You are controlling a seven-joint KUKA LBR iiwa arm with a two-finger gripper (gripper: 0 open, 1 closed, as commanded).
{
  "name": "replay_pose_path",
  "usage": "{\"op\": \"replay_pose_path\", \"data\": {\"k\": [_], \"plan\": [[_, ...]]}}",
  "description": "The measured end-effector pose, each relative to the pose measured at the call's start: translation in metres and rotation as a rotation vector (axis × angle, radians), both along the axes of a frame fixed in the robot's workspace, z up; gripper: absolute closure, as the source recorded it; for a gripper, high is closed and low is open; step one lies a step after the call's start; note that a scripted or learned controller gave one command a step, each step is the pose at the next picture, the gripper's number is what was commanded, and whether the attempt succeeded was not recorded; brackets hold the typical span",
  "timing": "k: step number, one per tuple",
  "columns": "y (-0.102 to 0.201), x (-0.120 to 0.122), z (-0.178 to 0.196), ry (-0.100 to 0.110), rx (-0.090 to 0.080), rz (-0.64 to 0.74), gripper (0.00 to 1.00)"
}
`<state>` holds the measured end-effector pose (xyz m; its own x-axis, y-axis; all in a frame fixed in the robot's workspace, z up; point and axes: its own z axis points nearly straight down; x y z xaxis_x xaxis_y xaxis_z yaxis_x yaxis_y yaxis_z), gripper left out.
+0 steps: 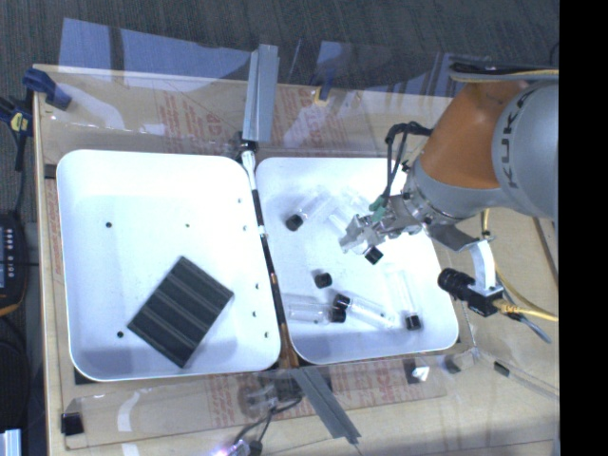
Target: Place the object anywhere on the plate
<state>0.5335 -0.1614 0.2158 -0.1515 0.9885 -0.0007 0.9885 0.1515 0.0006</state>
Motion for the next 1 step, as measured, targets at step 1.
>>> {"op": "replay_pose_path", "data": {"k": [1], "plan": [[0.0788,0.1231,-0.0183,0.005,0.001,0.001,1.00]]}}
